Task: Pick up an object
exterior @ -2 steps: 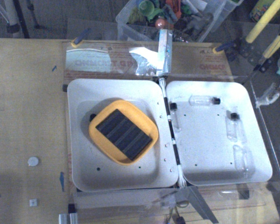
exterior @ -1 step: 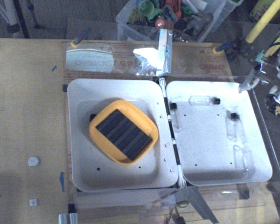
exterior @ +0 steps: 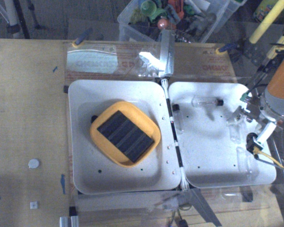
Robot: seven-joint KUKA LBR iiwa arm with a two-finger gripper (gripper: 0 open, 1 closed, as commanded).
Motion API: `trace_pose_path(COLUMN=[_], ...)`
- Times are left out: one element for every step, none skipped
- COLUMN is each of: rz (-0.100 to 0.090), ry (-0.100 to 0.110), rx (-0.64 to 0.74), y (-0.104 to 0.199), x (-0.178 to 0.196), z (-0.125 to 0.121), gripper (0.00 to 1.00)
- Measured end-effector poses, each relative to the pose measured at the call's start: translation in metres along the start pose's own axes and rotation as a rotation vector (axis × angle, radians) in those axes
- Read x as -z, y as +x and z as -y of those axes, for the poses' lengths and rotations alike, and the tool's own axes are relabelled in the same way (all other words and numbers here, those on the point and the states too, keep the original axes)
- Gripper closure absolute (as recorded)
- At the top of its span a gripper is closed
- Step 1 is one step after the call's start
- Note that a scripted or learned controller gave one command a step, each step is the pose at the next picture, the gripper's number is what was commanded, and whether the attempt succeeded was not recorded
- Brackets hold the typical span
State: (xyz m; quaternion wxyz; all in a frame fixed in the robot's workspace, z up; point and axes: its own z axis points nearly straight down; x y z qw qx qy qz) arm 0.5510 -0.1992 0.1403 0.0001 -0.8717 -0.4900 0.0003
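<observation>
The pale wooden surface (exterior: 28, 103) carries two shallow white bins side by side, with a clear crate (exterior: 199, 13) of bright toys behind them. The left bin (exterior: 80, 174) holds the one big candidate: a yellow block (exterior: 128, 109) with rounded corners. It lies flat and at a slant near the middle of the bin floor, with a black ribbed panel (exterior: 125, 135) set in its top. The right bin (exterior: 213, 169) holds a small clear piece (exterior: 203, 101) with a dark end, near the back wall. My gripper (exterior: 237, 116) hangs over the right part of that bin, well apart from the yellow block and nearer the clear piece. It is pale against the white floor, so I cannot tell whether it is apart or together, and I see nothing held in it.

I judge the yellow block to be stiff, probably moulded plastic or dense foam, light for its bulk and not fragile. Its top looks too broad to span flat, and the rounded rim looks smooth enough to slip. I would take it at a corner or along one yellow edge, with the gripper set square to that edge and kept off the ribbed panel. The clear piece looks light, hard and slick. It is thin and could roll or skid, so I would close across its middle, crosswise to its length.
</observation>
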Motion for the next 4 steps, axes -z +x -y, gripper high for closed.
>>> trace_pose_path(rz=[0.000, 0.000, 0.002, 0.000], ry=[-0.001, -0.001, 0.007, 0.000], rx=[-0.045, -0.304, -0.823, -0.684], y=[0.115, 0.075, 0.000, -0.032], x=[0.025, 0.161, 0.029, 0.157], z=[-0.062, -0.089, -0.008, 0.005], gripper=[0.00, 0.00, 0.00, 0.00])
